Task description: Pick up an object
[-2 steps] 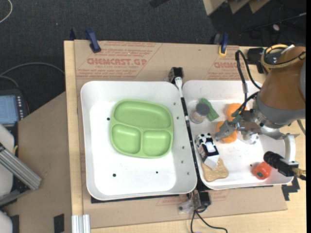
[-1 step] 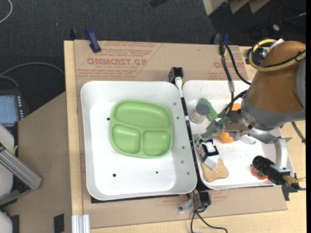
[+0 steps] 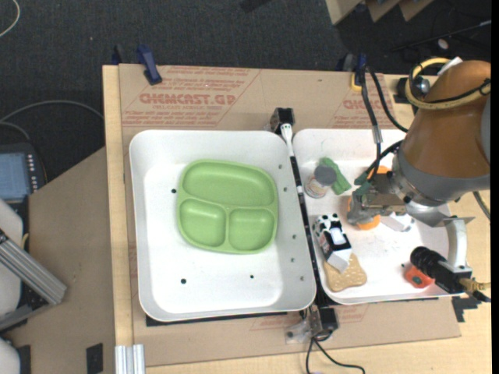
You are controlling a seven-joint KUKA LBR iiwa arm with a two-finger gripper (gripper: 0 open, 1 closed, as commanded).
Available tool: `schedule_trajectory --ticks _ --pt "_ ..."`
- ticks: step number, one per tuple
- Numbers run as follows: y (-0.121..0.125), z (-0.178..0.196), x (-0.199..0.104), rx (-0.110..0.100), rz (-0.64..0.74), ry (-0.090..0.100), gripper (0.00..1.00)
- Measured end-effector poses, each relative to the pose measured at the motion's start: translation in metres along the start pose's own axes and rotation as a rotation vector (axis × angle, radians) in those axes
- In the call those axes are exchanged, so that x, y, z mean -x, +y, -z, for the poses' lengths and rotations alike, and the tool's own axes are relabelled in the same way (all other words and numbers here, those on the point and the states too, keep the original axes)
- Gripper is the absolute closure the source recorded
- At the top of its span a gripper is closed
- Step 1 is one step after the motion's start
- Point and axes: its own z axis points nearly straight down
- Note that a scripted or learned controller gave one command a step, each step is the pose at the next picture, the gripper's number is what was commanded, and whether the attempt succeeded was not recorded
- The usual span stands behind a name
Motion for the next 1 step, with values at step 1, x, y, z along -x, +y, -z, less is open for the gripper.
schedule_trajectory --ticks 1 --pt "-0.0014 -0.0081 -0.066 -0.007 0.007 0.003 1.0"
